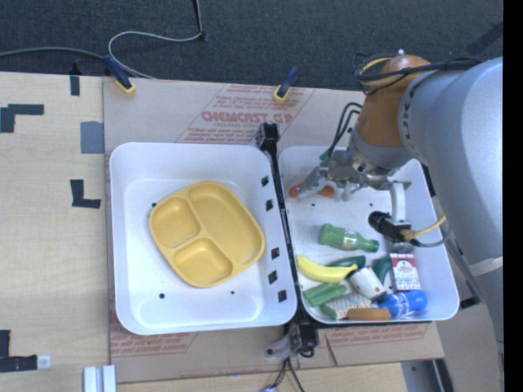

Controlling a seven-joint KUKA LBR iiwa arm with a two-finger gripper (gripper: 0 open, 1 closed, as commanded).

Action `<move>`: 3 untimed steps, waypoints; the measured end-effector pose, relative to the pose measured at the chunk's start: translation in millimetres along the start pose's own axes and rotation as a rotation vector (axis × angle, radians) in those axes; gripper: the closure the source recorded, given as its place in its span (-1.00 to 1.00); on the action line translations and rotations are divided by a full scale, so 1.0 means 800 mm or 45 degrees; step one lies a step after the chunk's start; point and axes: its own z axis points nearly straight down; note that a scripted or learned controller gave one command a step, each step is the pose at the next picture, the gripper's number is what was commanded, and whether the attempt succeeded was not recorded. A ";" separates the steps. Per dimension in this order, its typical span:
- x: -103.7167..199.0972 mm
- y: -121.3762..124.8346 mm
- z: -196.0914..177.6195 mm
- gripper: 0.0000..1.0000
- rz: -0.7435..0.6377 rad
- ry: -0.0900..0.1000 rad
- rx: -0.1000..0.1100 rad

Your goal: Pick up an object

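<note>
My gripper point(327, 184) hangs low over the far end of the right bin point(445, 300), its fingers point(304, 189) spread open. A small orange object point(326, 191) lies in the gap between them, and I cannot tell whether they touch it. Nearer the front of that bin lie a green bottle point(346, 238), a yellow banana point(324, 269), a white cup point(367, 282), a red and white carton point(404, 270), a blue bottle point(407, 302), an orange carrot-like piece point(368, 314) and green pieces point(323, 294).
The left bin point(131, 300) holds a yellow divided plate point(207, 233). A black divider clamp point(268, 135) sits where the bins meet. The grey arm point(466, 162) covers the right bin's right side. A cable point(147, 39) and yellow clips point(286, 86) lie behind the bins.
</note>
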 end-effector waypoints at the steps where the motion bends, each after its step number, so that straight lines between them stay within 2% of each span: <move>1: 0.002 0.044 0.025 -1.00 0.002 0.003 0.003; 2: 0.001 0.045 0.012 1.00 0.000 -0.002 0.001; 3: 0.098 -0.006 -0.100 1.00 0.001 0.004 0.002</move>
